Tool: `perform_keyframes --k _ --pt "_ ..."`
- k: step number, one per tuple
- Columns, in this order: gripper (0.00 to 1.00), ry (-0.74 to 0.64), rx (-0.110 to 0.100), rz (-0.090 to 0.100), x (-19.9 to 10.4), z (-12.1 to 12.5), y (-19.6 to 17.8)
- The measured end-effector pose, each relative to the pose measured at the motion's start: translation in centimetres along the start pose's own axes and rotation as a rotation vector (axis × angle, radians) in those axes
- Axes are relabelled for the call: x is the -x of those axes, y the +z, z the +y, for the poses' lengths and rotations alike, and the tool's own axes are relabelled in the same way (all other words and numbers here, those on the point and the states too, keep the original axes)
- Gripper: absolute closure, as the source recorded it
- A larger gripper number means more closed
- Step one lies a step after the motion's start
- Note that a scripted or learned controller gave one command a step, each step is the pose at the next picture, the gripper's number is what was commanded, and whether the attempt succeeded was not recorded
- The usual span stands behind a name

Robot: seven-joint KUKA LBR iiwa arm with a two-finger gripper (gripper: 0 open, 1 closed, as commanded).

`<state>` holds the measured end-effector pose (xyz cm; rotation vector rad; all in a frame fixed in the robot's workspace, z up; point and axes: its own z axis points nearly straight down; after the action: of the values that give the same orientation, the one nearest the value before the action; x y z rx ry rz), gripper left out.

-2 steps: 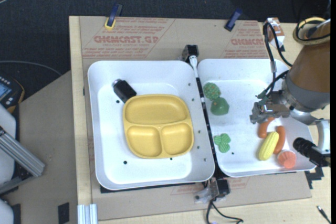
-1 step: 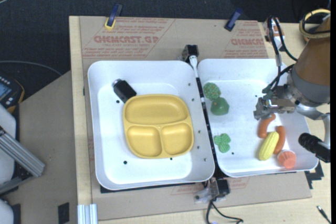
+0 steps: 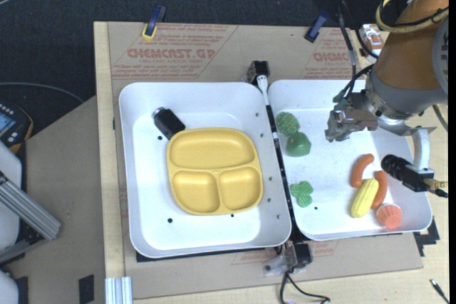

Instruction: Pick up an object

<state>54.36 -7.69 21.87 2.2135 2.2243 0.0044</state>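
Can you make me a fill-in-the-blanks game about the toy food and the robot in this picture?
1. The yellow tray with three sections sits in the ____ bin.
2. The small black object lies in the same bin as the ____ tray.
3. The toy corn is colored ____.
4. The gripper hangs over the ____ bin.

Missing words: left; yellow; yellow; right
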Motion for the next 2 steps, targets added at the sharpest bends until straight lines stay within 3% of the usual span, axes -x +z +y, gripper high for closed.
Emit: perform_keyframes --k 1,2 --pt "1.0 0.0 -0.001 0.001 -2.9 2.0 0.4" --pt "1.0 0.006 -0.004 0.0 -1.8 1.6 0.3"
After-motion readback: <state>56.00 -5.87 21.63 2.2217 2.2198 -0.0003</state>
